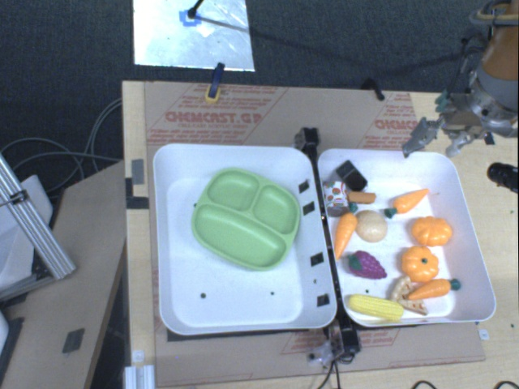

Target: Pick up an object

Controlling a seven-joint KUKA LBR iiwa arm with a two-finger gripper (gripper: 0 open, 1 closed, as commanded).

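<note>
Across the surface [243, 108] your hand [442, 136], prongs spread and gripping nothing, hovers by the right bin's [470, 241] far rim, 1 carrot [409, 201] lying nearest, below-left.

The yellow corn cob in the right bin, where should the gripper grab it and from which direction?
Probably across the middle of the yellow plastic corn cob, coming straight down. It lies flat along the near wall of the right white bin, so fingers should close across its narrow width; the near finger has little room by the wall.
</note>
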